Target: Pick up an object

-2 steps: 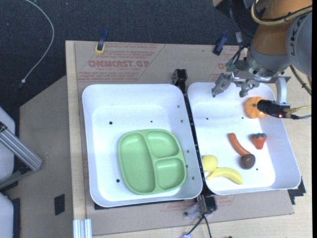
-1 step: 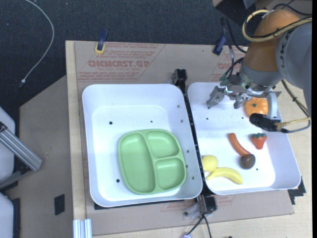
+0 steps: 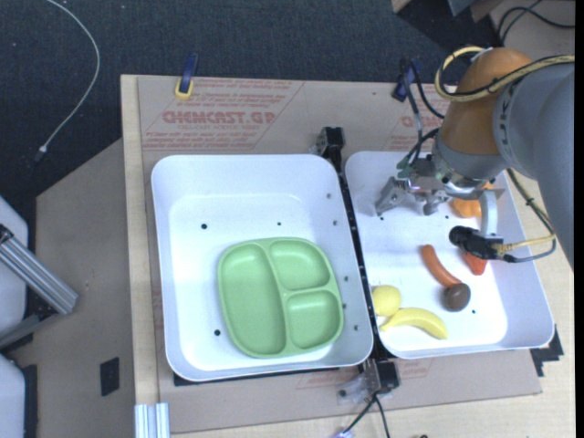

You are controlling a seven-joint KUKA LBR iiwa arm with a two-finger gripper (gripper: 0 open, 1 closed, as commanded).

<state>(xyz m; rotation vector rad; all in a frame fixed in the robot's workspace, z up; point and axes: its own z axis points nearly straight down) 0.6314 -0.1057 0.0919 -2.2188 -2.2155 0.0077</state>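
Two shallow white bins sit side by side on a pale board printed with red lettering (image 3: pixel 228 117), seen from the one camera above. The banana (image 3: pixel 422 322), lying near the front edge of the right bin (image 3: pixel 401 245), serves as the marker for everything else.

Just left of the banana and touching its end is a small round yellow fruit (image 3: pixel 386 297). Just behind the banana to its right is a brown rounded object (image 3: pixel 456 296), close to it though I cannot tell if they touch. Behind the banana, farther into the bin, a red-orange sausage-shaped piece (image 3: pixel 436 263) lies at a slant. To the right of that, a small red piece (image 3: pixel 476 265) is partly hidden. Well behind the banana, near the bin's far right, an orange object (image 3: pixel 466 208) peeks out beneath the wrist.

The gripper (image 3: pixel 407 203) hangs over the far part of the right bin, well behind the banana and apart from all the items. Its two fingers (image 3: pixel 383 203) are spread wide with nothing between them. The grey arm (image 3: pixel 538 117), with its orange band (image 3: pixel 474 108), reaches in from the right.

Far to the left of the banana, across the divider, the left bin (image 3: pixel 173 245) holds a green divided plate (image 3: pixel 278 295), lying flat toward that bin's front.
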